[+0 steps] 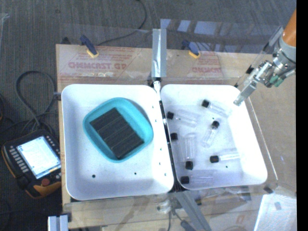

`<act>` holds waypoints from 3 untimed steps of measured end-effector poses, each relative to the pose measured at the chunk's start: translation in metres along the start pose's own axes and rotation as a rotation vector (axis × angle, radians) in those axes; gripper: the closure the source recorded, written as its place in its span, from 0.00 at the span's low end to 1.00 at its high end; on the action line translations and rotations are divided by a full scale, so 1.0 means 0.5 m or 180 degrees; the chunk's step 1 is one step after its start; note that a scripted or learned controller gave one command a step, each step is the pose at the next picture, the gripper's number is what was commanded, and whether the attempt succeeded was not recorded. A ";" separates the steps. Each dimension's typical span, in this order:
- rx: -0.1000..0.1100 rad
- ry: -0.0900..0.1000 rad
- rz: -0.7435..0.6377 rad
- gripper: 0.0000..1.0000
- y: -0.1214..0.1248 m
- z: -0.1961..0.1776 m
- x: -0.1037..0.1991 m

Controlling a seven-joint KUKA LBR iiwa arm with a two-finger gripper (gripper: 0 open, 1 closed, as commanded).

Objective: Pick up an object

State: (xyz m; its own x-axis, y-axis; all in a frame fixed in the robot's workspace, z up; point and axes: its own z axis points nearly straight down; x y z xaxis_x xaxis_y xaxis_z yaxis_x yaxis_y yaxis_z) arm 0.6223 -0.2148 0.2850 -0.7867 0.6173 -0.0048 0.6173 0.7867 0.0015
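Gripper (239, 100): over right bin (255, 150) far-right rim, nothing visibly held, finger state cannot be told | Target: clear black-capped vials (211, 131) scattered loose across right bin floor, nearest one (214, 107) by the far edge, likely first pick | Surroundings: left bin (72, 172) holds teal dish (139, 114) with dark ridged block (117, 133); bin rim beside fingers may obstruct.

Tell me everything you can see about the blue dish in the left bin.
The blue dish is a shallow, rounded-square bowl of glossy turquoise plastic, sitting upright and turned at a slant on the floor of the left white bin, near its middle. A dark ribbed rectangular pad lies inside it, covering most of its bottom. Nothing else touches it.
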 end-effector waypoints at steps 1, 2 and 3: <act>0.0002 0.0013 -0.0152 0.00 0.114 0.357 0.019; -0.0002 0.0001 -0.0672 0.00 0.074 0.131 -0.018; -0.0008 0.0002 -0.1621 0.00 0.019 0.059 -0.050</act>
State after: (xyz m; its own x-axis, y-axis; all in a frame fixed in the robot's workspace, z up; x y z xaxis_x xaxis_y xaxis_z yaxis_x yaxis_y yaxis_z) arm 0.6478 -0.2228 0.2555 -0.9878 0.1553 -0.0050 0.1553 0.9879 0.0015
